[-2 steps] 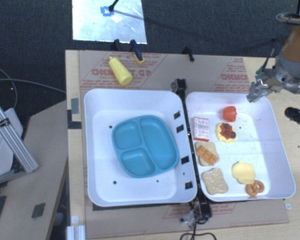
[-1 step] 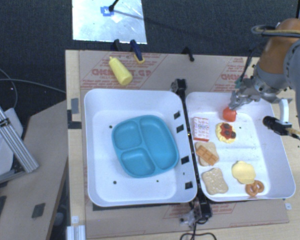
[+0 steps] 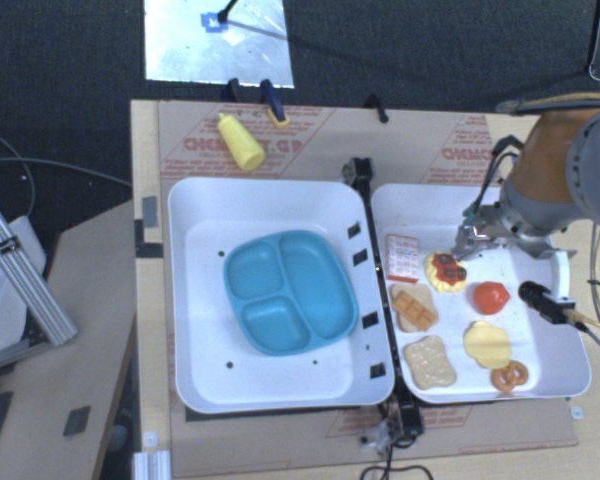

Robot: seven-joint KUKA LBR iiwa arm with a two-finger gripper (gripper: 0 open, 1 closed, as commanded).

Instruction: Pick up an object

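Above pizza slice (image 3: 446,271), hand (image 3: 469,240).

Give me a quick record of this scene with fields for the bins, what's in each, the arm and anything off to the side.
left bin: white, shallow, holds a blue three-compartment plastic tray
right bin: white, holds toy foods: small pizza, red tomato, waffle, toast slice, pretzel, yellow round piece
gripper: above the right bin, beside the pizza
off to the side: yellow bottle on the cardboard behind the left bin
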